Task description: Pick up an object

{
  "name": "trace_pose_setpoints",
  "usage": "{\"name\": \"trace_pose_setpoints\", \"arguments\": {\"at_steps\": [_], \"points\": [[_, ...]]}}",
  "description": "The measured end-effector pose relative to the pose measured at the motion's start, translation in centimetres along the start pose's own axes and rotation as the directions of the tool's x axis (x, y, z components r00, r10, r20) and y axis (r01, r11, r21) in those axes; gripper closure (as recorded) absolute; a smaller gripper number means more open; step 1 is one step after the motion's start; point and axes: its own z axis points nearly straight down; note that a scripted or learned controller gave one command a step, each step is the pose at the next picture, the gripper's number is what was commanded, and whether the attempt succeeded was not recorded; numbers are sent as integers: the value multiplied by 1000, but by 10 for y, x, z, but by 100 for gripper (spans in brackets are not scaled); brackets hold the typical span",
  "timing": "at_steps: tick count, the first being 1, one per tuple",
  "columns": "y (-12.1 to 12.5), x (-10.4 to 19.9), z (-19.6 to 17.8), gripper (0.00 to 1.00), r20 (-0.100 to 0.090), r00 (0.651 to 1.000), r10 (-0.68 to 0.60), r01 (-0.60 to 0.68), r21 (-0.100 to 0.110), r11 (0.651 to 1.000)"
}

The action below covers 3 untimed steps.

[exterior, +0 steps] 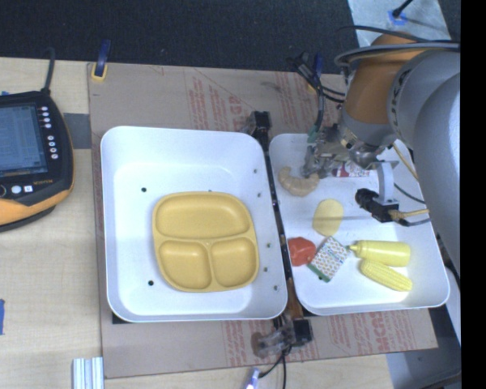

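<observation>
My gripper (315, 166) hangs low over the far left part of the right bin (428, 300), just right of a beige lumpy piece (296, 184) that lies at the bin's left wall. Below it in the same bin lie a pale yellow round piece (328, 215), a red piece (301, 250), a speckled white sponge-like block (330, 258), a yellow bottle (382, 252) and a corn cob (386, 276). Nothing shows between the gripper's tips.
The left bin (125, 177) holds a yellow divided plate (204, 239). A tablet-style control pendant (20, 156) lies on the bench at the far left. The arm's grey and orange body (405, 96) covers the right bin's far right corner.
</observation>
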Motion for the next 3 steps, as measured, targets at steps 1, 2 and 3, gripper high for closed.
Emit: {"name": "trace_pose_setpoints", "arguments": {"at_steps": [1,2,3], "points": [[-56,22,-89,100,-2,1000,4,-4,-1,1000],[-108,57,-116,100,-1,1000,2,-2,0,1000],[-69,106,-108,100,0,1000,1,-1,0,1000]]}}
